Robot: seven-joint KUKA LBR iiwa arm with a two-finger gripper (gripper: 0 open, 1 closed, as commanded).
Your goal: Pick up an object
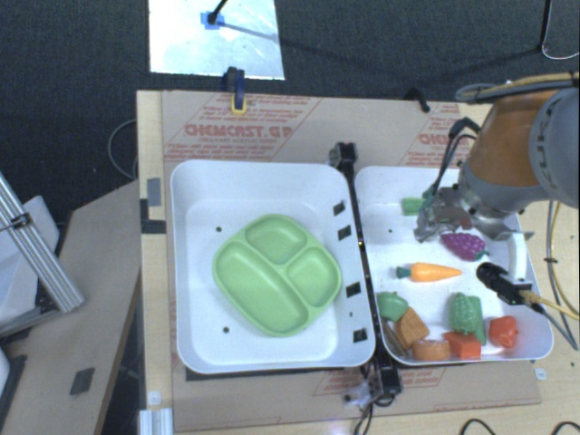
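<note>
In the right bin, toy foods lie along the near side: an orange carrot, purple grapes, a green pepper, a red tomato, a green leafy piece, an orange-brown wedge and red and orange blocks. A small green piece lies at the far side. My gripper hangs low over the bin's middle, just left of the grapes and above the carrot. I see nothing between its fingers.
The left bin holds a light green divided plate. A black divider with clips runs between the bins. The arm's grey and orange body covers the right bin's far right corner.
</note>
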